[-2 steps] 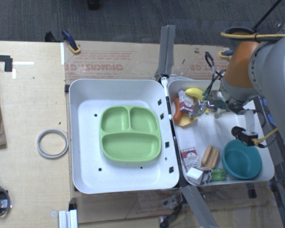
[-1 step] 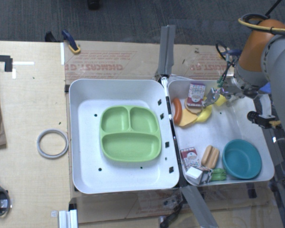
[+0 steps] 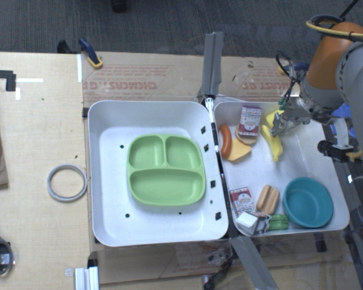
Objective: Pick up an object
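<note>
Banana lies in the right bin toward twelve o'clock, just beside the gripper, which hangs over its top end; whether it pinches anything I cannot tell; a blue bowl sits at five o'clock; a green tray lies mid left bin.

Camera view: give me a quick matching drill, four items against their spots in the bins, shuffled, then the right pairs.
Items:
1. green divided plate
2. blue bowl
3. banana
4. hot dog

Places:
A. right bin, near right corner
B. right bin, far end, under the gripper
C. middle of the left bin
D. right bin, just left of the bowl

Pairs: 1-C, 2-A, 3-B, 4-D
</note>
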Controlling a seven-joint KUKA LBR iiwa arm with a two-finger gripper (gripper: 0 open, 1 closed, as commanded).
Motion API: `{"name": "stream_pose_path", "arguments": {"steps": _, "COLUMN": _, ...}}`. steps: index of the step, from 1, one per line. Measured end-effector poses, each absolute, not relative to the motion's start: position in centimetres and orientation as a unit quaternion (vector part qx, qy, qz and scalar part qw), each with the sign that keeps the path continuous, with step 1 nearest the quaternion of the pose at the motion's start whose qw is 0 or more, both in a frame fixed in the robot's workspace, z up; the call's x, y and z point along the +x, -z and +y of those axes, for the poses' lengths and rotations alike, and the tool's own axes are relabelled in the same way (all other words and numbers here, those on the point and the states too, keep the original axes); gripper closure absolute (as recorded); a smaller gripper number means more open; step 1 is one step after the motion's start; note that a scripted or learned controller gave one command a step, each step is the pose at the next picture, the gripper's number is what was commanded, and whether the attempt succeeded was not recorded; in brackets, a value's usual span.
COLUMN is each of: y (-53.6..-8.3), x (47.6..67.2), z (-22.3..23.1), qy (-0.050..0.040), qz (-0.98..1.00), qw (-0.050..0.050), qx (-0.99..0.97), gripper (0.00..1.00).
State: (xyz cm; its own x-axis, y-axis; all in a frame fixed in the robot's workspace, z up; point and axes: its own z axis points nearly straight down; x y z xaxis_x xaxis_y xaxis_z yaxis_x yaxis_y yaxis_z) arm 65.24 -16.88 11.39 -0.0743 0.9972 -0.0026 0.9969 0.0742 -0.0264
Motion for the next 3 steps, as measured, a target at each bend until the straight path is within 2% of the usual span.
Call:
{"name": "stream_pose_path", "arguments": {"steps": 1, "y": -11.4, "x": 65.4, "z": -16.8, "qy": -0.0088, "qz": -0.733, "qw": 0.006, "qx": -0.680, "gripper": 0.00}}
{"name": "stream_pose_path", "arguments": {"steps": 2, "y": -9.8, "x": 65.5, "z": -21.4, "qy": 0.0013, "qz": -0.725, "qw": 0.002, "qx": -0.689, "gripper": 0.00}}
{"name": "stream_pose_path", "arguments": {"steps": 3, "y": -10.8, "x": 65.4, "z": -21.6, "qy": -0.0018, "qz": -0.726, "qw": 0.002, "qx": -0.688, "gripper": 1.00}}
